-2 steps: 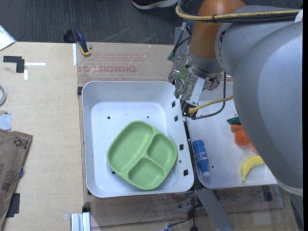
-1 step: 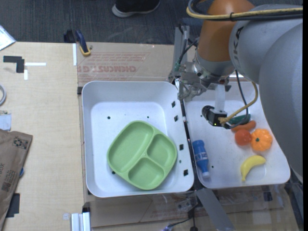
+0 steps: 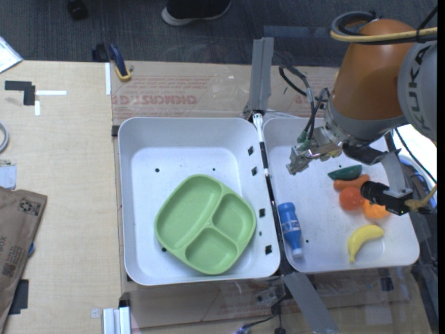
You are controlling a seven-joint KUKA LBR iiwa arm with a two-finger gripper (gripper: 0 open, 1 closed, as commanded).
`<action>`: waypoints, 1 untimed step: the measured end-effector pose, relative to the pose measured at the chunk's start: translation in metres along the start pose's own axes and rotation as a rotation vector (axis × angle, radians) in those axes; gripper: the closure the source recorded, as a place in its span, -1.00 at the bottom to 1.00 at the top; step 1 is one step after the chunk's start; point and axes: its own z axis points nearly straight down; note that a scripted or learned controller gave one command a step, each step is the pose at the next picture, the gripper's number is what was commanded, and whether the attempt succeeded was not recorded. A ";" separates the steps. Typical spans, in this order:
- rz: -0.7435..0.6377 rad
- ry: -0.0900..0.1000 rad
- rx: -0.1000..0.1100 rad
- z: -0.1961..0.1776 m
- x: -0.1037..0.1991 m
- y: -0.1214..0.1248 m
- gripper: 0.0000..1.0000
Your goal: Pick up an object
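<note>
2 white bins [image 3: 132, 186] sit on a cardboard-covered bench [image 3: 181, 92] above grey carpet [image 3: 83, 33], claw [image 3: 300, 160] state unclear

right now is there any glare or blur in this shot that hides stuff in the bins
In the camera view, bright glare washes out the right bin's far right rim; the gripper looks slightly soft and small; the green plate, blue bottle and banana are evenly lit and sharp.

arm [image 3: 417, 82]: partial "KU" lettering on the grey casing. cardboard sheet [image 3: 188, 92] behind the bins: red print, upside down, not legible.
</note>
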 end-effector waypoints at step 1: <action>0.335 0.001 0.003 0.049 0.027 -0.046 1.00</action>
